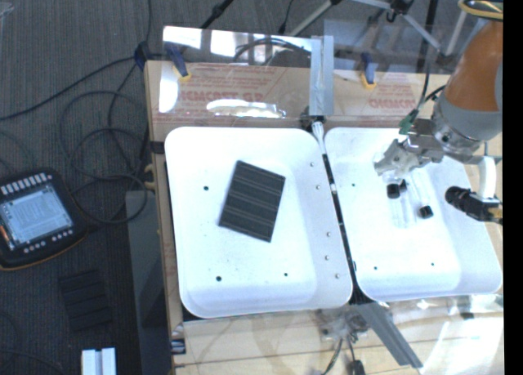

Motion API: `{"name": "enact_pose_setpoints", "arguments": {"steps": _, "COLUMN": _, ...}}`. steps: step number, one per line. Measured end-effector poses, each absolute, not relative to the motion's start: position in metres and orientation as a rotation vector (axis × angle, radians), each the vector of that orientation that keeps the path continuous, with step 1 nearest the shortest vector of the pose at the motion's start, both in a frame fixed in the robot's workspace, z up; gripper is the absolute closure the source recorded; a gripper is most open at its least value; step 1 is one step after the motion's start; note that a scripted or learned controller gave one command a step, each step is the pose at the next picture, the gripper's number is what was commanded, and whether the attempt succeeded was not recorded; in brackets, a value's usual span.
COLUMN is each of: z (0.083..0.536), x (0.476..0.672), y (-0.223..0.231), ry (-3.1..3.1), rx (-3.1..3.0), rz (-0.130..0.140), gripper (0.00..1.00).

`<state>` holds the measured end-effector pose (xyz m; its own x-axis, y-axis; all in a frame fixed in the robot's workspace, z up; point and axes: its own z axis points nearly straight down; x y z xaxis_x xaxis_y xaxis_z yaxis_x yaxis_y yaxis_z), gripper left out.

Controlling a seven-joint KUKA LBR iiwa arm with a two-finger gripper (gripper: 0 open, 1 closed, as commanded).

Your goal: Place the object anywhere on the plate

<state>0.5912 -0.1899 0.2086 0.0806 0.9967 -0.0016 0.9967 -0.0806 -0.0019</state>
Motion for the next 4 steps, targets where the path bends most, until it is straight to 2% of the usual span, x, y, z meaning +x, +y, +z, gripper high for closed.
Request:
{"name": "enact_pose_setpoints", "arguments": {"steps": 1, "z": 0.209, "x": 0.591, "y": -0.190, "ry": -2.130, "rx": -2.309, "rz": 0.004, "gripper": 0.00}}
{"name": "enact_pose_setpoints", "arguments": {"steps": 2, "z": 0.316, "x": 0.532, "y": -0.181, "ry": -2.064, "rx": -2.369, "rz": 0.004, "gripper": 0.00}}
{"name": "enact_pose_setpoints", "arguments": {"steps": 3, "z": 0.403, "x": 0.485, "y": -0.181, "ry": -2.569, "rx": -1.814, "rz": 0.002, "gripper": 0.00}}
{"name": "enact_pose_setpoints", "arguments": {"steps": 4, "z": 0.403, "x": 0.485, "y": -0.181, "ry": -2.568, "rx": -1.815, "rz": 0.002, "gripper": 0.00}}
